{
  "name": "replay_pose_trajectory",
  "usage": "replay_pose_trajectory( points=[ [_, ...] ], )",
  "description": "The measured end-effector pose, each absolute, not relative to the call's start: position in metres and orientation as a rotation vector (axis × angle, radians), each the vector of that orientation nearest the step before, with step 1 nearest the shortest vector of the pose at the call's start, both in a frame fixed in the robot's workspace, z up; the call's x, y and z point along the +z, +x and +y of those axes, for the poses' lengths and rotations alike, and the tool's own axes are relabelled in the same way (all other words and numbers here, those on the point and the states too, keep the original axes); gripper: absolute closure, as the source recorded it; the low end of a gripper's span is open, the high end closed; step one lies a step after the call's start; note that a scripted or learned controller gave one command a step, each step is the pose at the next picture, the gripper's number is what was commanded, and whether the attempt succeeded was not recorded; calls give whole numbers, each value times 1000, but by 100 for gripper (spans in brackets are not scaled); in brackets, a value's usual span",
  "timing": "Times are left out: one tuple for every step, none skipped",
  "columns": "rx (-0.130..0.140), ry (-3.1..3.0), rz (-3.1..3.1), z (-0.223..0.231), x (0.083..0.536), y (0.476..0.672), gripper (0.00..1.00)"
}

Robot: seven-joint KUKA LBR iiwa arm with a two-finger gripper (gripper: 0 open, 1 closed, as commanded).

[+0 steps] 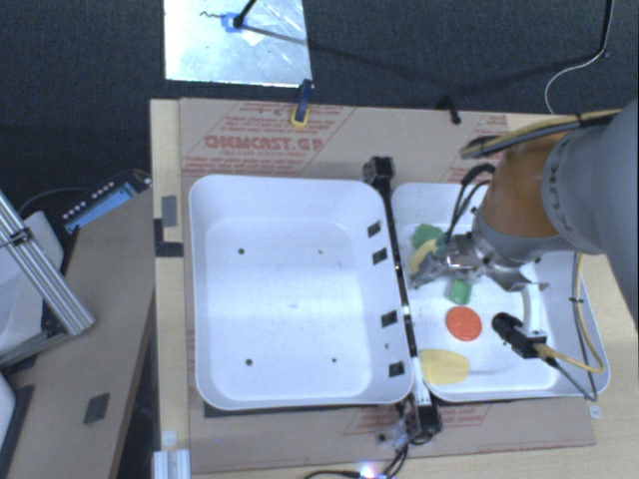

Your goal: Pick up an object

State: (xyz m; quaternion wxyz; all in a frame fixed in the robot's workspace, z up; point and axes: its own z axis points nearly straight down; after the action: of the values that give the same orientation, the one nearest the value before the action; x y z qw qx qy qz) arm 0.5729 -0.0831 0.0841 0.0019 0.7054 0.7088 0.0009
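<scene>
The gripper (446, 263) hangs low in the right bin (561, 385), and I cannot tell its grip. 2 green pieces lie by it: one (427, 236) just beyond, one (459, 290) just below.

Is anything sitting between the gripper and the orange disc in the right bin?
Nothing visible blocks it. The gripper hangs in the right bin above and left of the orange disc, with bare white floor between. A small green block lies just above the disc, apart from it, beside that line rather than across it.

arm (589, 183) cropped at right, right bin (499, 387) partly covered
</scene>
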Motion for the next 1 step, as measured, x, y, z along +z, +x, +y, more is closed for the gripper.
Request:
replay_pose_trajectory(
  points=[
    [7,2213,2222,-87,86,621,0]
  ],
)
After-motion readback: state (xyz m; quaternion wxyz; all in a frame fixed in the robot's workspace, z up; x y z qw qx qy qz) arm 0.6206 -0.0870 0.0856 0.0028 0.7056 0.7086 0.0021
